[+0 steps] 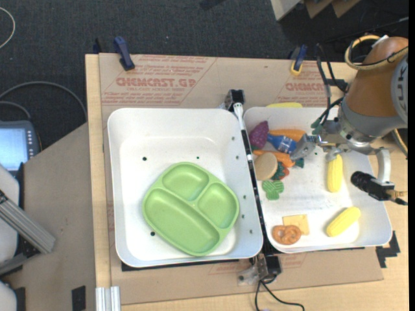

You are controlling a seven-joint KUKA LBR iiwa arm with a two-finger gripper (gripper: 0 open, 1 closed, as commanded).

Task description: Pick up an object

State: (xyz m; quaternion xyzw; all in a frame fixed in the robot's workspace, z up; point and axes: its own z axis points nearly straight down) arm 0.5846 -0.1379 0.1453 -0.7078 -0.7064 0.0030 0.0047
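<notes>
Right now, hangs low over the right bin (379, 235): gripper (305, 148), reaching in from the right edge on the grey arm (363, 118). Cannot tell whether open or closed, since the tip is blurred and buried against the toys. Nothing seen held in it.

Closest candidates lie just to the camera's left of the tip, in a heap by the wall between the bins: an orange carrot (286, 135), a purple piece (259, 133), a round tan bun (266, 167) and a small green toy (273, 188). Touching or overlapping one another, so probably awkward to take one alone.

Lies just below and to the right of the tip, apart from the heap: a yellow corn cob (334, 173), long axis running roughly top to bottom of the view. Likely the cleaner pick, calling for a short shift toward the near edge and a grip across the narrow width.

Farther toward the near edge: a second yellow piece (342, 221), tilted, plus an orange slice (286, 234) beside a cracker (296, 222).

Over in the left bin (130, 135), well apart: a green divided plate (190, 206).
</notes>
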